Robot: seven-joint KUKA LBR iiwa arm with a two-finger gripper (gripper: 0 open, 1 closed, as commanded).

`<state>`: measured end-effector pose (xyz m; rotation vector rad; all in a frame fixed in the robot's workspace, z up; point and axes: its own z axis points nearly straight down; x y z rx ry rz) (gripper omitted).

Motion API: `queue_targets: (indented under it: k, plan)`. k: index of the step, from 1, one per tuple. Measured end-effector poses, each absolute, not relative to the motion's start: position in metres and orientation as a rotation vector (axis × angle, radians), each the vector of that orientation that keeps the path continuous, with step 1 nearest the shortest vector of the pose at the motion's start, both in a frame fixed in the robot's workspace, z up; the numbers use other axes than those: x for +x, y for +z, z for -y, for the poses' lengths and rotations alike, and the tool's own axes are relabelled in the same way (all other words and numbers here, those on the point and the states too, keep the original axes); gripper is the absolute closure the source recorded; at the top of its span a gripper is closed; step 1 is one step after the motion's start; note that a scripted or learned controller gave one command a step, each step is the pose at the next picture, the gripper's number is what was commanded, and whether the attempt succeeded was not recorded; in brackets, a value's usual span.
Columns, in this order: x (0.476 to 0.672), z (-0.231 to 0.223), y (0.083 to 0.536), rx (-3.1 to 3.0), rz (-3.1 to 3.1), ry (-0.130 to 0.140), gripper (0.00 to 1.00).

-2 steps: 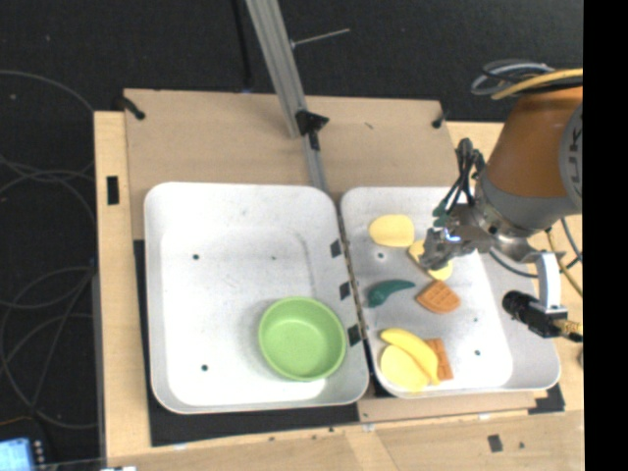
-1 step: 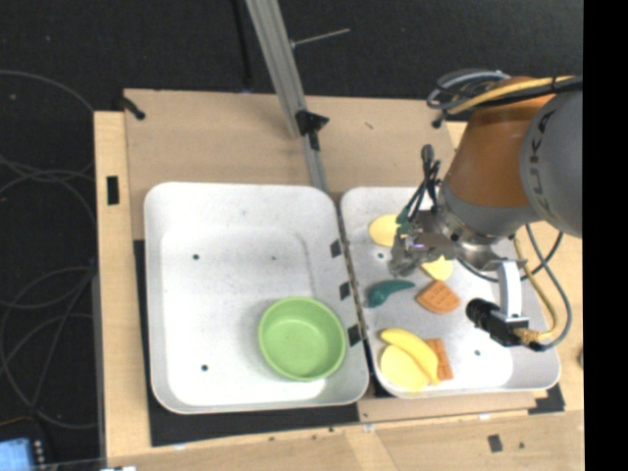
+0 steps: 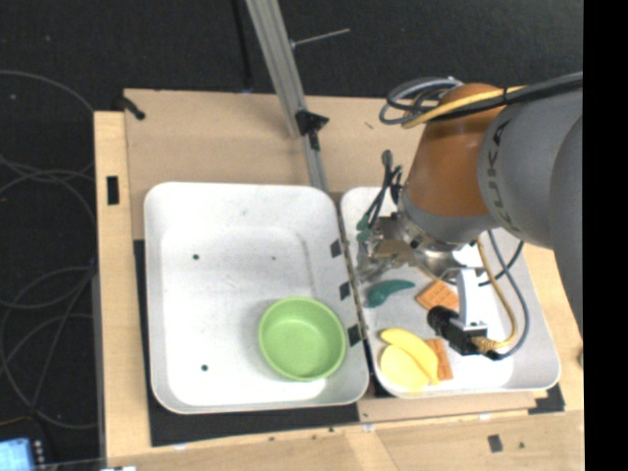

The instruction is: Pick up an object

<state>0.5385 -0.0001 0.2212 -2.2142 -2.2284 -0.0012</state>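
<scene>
Nearest, at 6 o'clock in the right bin: two yellow pieces lying pressed together, with a thin orange strip just beside them on the 3 o'clock side. Across the divide, at 5 o'clock in the left bin: a green bowl, upright, mouth up, close to the near wall.

Farther back in the right bin, near the middle: a small orange block.

Just at its 9 o'clock, the one to watch: a teal object, slim and lying flat. Long axis roughly 9 to 3 o'clock, thicker toward 9, tapering toward 3 and the orange block. Close to the bin's 9 o'clock wall, apart from the yellow pieces.

Right behind it on the far side: the gripper, down low inside the bin, hard by that same wall and just beside the teal object's thicker end. Touching or apart: cannot tell. Gripper opening: cannot tell either, too cluttered and blurred at the tip. Holding anything: cannot tell.

Above that, the orange band, then the grey arm sweeping in from 3 o'clock.

Farthest back: the tan bench and a metal rail slanting away toward 11 o'clock.
</scene>
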Motion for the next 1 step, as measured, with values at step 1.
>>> queue_targets:
  k: [1]
  plan:
    - [0.5222, -0.0523, 0.2282, -2.209, 2.23, -0.003, 1.0]
